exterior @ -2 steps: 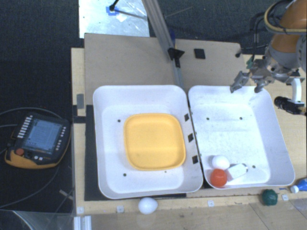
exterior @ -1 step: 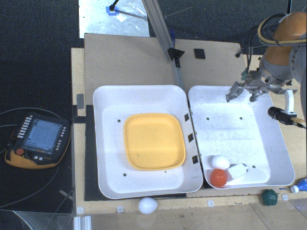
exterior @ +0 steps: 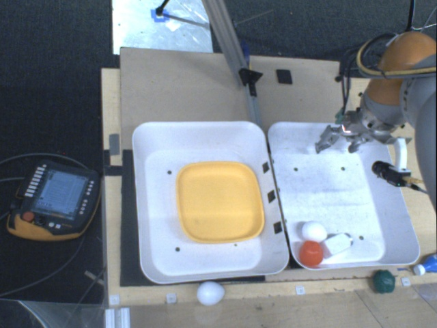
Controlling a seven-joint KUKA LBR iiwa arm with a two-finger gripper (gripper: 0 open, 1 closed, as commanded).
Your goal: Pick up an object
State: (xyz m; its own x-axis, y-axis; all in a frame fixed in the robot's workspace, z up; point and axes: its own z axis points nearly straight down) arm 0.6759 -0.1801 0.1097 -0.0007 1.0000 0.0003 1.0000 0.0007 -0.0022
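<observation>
Right now my gripper [exterior: 339,142] hangs with fingers spread, holding nothing, well apart from the balls [exterior: 313,242]. They sit against the bin [exterior: 410,251] corner, so I judge a finger could hit the wall and fumble them.

Left bin [exterior: 147,203]: we see a plate [exterior: 220,201] at its middle.
Right bin [exterior: 396,210]: we find two balls [exterior: 313,242] in its near left corner, gripper [exterior: 339,142] above its far side.

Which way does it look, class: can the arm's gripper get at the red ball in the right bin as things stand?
Probably yes. The gripper hangs over the same bin's far end, and the red ball lies uncovered in the near corner, though a white ball touches it and the bin wall is close.
</observation>
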